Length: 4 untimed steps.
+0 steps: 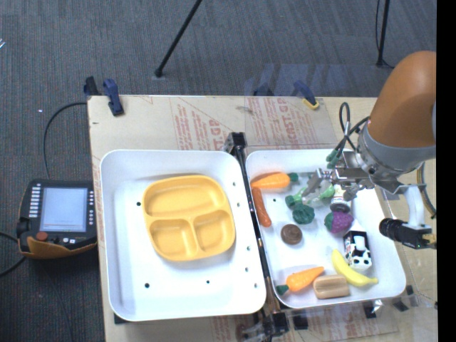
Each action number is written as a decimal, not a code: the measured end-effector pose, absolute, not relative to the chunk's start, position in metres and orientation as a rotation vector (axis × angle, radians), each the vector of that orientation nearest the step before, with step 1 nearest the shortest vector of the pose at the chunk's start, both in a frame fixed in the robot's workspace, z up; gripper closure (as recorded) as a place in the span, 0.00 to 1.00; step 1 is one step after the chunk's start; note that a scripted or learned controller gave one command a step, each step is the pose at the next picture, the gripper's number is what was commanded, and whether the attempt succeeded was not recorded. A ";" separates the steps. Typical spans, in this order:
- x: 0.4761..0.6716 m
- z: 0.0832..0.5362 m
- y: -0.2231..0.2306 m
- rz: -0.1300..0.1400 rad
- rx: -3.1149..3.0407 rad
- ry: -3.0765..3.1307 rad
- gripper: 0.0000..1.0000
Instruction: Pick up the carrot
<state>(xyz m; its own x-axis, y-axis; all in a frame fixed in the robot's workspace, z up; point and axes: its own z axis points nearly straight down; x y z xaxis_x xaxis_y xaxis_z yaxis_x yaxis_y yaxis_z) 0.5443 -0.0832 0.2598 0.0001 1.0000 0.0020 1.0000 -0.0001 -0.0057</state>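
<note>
The toy foods are gathered in the right bin (396, 258), presumably so that all picking is done from one side, while the left bin (114, 191) is given over to a yellow divided plate (189, 216), probably a place to set things down. Two carrots are seen in the right bin: one (271, 181) lies near the far left corner, just beside the divider, and another (305, 278) lies near the front wall, just beside a tan block (330, 286). Between them are found an orange sausage-like piece (261, 206), a brown disc (291, 234), a green vegetable (302, 213), a purple one (339, 221), a banana (352, 270) and a small black-and-white carton (358, 250). The pincer (335, 187) is held over the far middle of the right bin, near the green and purple pieces and apart from both carrots; whether it is open, or has hold of anything, cannot be told. Neither carrot is judged to be grasped yet

The bins are borne by a bench (185, 120) topped with printed cardboard and fitted with clamps at its far edge. Dark carpet surrounds it; a control pendant (60, 216) rests on the floor to the left, and tripod legs stand beyond
</note>
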 end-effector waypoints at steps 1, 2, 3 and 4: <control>0.483 0.184 -0.059 0.005 -1.687 -2.638 0.00; 0.474 0.085 -0.108 0.001 -1.653 -2.664 0.00; 0.474 0.094 -0.111 -0.001 -1.671 -2.650 1.00; 0.476 0.187 -0.062 0.000 -2.002 -2.416 1.00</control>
